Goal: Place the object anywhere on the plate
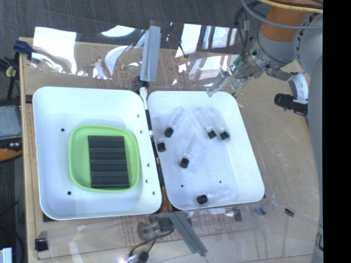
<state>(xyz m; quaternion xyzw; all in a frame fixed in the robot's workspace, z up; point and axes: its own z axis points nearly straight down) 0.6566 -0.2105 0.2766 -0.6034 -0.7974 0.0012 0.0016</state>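
A lime-green square plate [78, 147] sits in the left white bin [49, 108]. A dark ridged rectangular block [108, 161] lies flat on the middle of the plate. My gripper [224, 86] hangs over the back rim of the right white bin [249, 163], far to the right of the plate and block. It stands open, with nothing between its fingers. The grey arm with its orange band [285, 12] comes in from the top right.
Several clear vials with black caps lie scattered in the right bin, among them one [173, 121] at the back left, a pair [215, 126] near the back and one [213, 195] at the front. A grey metal bar [149, 53] stands behind the bins.
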